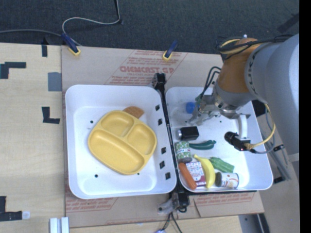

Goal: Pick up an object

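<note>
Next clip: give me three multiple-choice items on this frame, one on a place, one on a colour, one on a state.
1. The divided tray lies in:
A. the left bin
B. the right bin
C. on the cardboard
2. The tray's colour is:
A. red
B. yellow
C. blue
3. The banana is:
A. between the hand's fingers
B. lying in the right bin
C. on the tray

Key: 1 A, it sits in the left bin. 2 B, it is plainly yellow. 3 B, it lies among the items near the bin's front, apart from the hand.
</note>
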`<state>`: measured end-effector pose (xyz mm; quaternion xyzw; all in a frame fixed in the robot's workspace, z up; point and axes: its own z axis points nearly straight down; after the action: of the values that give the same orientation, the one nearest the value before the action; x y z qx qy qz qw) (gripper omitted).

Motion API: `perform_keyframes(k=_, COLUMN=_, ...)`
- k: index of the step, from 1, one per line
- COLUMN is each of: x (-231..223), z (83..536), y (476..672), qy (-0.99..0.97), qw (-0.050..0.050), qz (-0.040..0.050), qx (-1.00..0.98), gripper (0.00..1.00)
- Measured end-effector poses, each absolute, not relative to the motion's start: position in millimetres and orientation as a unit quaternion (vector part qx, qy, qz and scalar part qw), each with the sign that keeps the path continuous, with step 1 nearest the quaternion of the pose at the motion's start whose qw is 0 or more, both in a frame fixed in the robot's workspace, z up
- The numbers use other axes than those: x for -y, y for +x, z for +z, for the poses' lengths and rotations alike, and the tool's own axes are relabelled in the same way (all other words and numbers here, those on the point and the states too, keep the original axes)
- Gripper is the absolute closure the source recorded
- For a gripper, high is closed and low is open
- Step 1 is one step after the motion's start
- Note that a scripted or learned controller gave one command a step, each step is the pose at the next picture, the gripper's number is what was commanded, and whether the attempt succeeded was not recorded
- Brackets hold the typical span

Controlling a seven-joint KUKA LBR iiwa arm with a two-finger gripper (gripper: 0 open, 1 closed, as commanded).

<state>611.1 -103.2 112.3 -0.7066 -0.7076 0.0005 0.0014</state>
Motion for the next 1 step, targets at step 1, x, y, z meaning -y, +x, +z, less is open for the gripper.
perform_keyframes(k=1, x=103.2, z=112.1, y=611.1, qy=-0.707, qw=0.001, qz=0.0005, qx=0.708, gripper=0.00)
